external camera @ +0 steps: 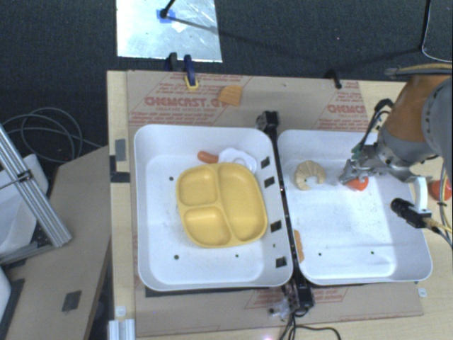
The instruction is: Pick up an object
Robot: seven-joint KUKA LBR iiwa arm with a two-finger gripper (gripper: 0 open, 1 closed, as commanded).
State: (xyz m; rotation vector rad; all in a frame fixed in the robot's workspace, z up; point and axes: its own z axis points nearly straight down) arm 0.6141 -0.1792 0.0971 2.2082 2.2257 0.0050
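The gripper (352, 177) sits low inside the right bin (375, 264), toward its two-o'clock corner, reaching in from the three-o'clock side. Right under its tip lies a small red-orange object (360, 184), partly hidden by the fingers; it looks to be resting on the bin floor, not lifted. Whether the fingers are spread or pressed together cannot be told from this slant, and nothing is clearly seen between them.

So the pick seems to be at the grasp stage: the approach and descent look done, while the closing on the piece, or at least the lift, is left. No object is in the air.

The red-orange object sits at about four o'clock from the fingertips, touching or just beside them. A croissant (309, 173) lies near the tip at nine o'clock, apart from the fingers.

In the left bin (159, 261) a yellow divided plate (220, 205) takes the middle, with a white piece (237, 159) and a small orange sausage-like piece (208, 157) at its twelve-o'clock edge.
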